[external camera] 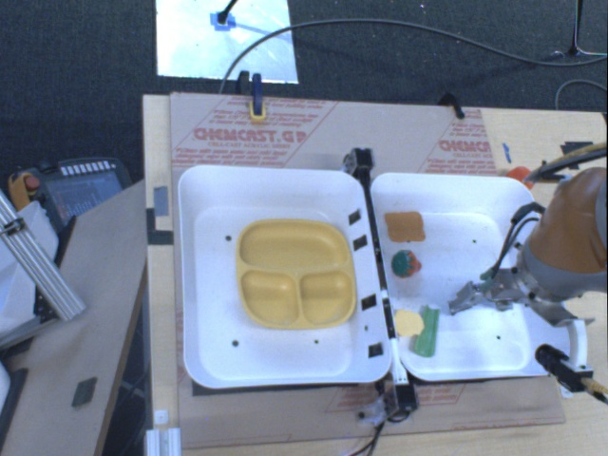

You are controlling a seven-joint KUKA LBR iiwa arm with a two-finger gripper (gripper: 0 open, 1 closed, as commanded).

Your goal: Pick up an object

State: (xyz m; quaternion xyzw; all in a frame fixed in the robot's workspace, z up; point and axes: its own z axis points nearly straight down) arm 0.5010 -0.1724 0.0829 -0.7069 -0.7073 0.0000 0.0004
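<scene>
The right bin (475,350) holds a flat brown piece (405,225), a small red and green ball (407,263), a yellow round piece (408,323) and a green stick (427,332). My gripper (465,297) hangs low over the middle of the right bin, to the right of the green stick and the ball. Its fingers point left and look spread, with nothing between them. The arm's orange band (570,226) fills the right side of the bin.
The left bin (204,255) bears a yellow divided plate (294,272). A black divider rail (372,255) runs between the two bins. Cables and a clamp lie beyond the bins at the back.
</scene>
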